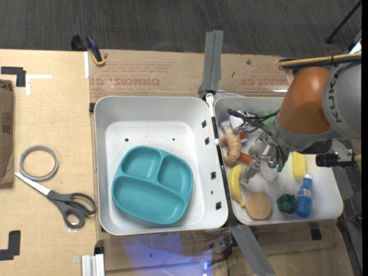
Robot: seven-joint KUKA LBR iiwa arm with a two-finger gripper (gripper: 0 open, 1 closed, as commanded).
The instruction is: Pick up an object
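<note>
Tan and round, a bun-like piece [259, 206] lies nearest in the right bin [322, 216], at about 6 o'clock on its floor. A dark green lump [286, 202] sits just beside it toward 3 o'clock, touching a blue bottle [304, 195].

Likeliest target is the yellow banana [236, 183]: it lies along the bin's 9 o'clock wall, its long axis running from 12 to 6 o'clock with a slight curve, the lower tip toward the bun. The gripper [253, 167] hangs just above it toward 2 o'clock, metal fingers [248, 173] slanting down toward the fruit. They look slightly parted with nothing between them, though the clutter makes this hard to confirm.

To do the grasp well, I would close the fingers across the banana's short width, not along its length, and come down at mid-body so that it does not swing. The wall crowds one side, so nudging the fruit toward the middle first may help.

Farther on, a yellow corn cob [298, 164] stands at 3 o'clock, a knobbly beige piece [233, 145] at 10 o'clock, and tangled small items at 12 o'clock.

The left bin [149, 111] holds a teal divided plate [152, 184].
</note>
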